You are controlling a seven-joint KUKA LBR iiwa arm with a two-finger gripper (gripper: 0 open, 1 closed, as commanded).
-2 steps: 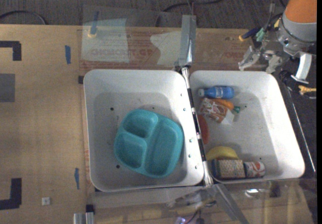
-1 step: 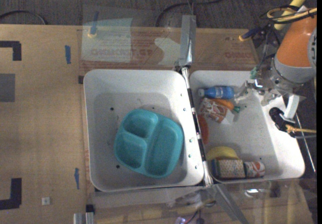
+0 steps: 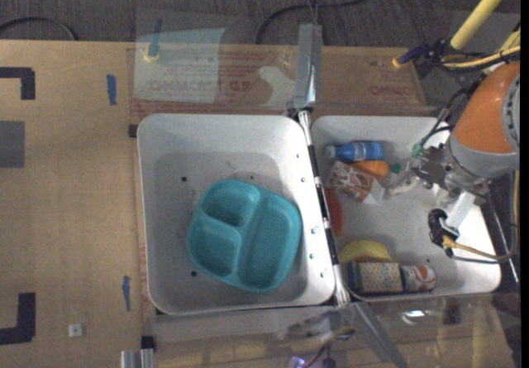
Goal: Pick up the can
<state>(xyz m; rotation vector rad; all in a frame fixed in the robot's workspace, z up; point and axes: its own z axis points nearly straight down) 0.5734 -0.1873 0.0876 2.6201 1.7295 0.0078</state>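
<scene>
Along right bin's front, can, label unreadable

Arm running off right edge; gripper blurring against clutter, finger state unreadable; can label too small.

two bins, one plate, one can

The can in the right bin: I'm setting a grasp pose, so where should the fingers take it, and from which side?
Probably from above, across its round body near the middle. The can lies on its side along the near wall of the right bin, so its ends are awkward. A yellow object sits close behind its left part, so gripping toward the right end may give more room.
</scene>
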